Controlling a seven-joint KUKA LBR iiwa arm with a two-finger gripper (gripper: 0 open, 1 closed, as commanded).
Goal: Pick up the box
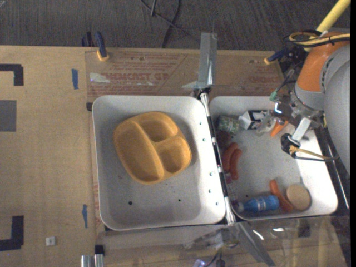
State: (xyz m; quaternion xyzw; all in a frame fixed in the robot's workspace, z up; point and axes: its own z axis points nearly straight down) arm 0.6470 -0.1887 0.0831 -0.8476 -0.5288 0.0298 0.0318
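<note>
The box (253, 118) is a small white and black carton lying near the far edge of the right bin (328, 204). My gripper (287, 122) hangs over the far right part of that bin, just to the right of the box. An orange item (276, 129) lies between the box and the gripper. Nothing is visibly held. The arm's orange band (314, 71) and grey body rise at the right edge of the view.
A green packet (227, 123) lies left of the box, by the bin divider. Red sausages (231, 158), a blue bottle (261, 204), a carrot (280, 192) and a tan round disc (298, 196) share the right bin. A yellow divided plate (152, 147) sits in the left bin (111, 204).
</note>
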